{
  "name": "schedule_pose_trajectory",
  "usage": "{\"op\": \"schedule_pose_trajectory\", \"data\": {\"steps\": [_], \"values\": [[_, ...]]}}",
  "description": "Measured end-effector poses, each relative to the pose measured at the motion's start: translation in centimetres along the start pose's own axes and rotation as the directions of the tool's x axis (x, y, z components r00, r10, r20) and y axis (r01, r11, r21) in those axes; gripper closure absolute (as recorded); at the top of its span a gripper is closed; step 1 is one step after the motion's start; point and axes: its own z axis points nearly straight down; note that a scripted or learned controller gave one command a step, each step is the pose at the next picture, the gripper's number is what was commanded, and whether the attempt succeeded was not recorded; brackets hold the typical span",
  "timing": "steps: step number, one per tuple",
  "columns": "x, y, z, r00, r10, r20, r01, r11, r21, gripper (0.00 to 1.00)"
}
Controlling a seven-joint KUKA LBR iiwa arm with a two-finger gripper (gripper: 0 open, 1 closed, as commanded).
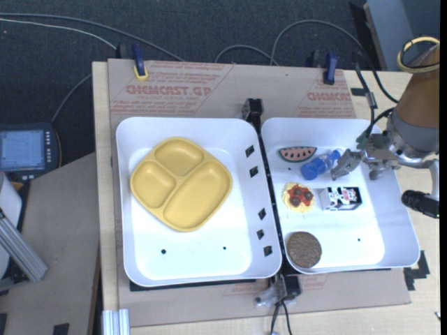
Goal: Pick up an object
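Nearest you in the right bin: brown round cookie. Above it small pizza w/ black-white carton beside. Further back, watermelon slice & blue bottle. Gripper sits just right of the bottle; can't tell if it's gripping. Left bin: yellow divided plate.

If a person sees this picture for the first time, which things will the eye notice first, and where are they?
The big yellow divided plate lying alone in the left bin catches the eye first. Next comes the right bin with small toy foods: a watermelon slice, a blue bottle and a brown round cookie. The gripper hovers beside the bottle.
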Motion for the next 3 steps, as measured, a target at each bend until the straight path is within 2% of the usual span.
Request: {"op": "schedule_pose_trajectory", "data": {"steps": [1, 2, 3], "values": [[0.0, 0.3, -0.7, 1.0, -0.003, 0.003, 0.003, 1.0, -0.014, 0.0], [0.3, 0.2, 5.6, 1.0, -0.003, 0.001, 0.003, 1.0, -0.007, 0.0], [0.3, 0.3, 8.0, 1.0, -0.003, 0.004, 0.003, 1.0, -0.016, 0.0]]}}
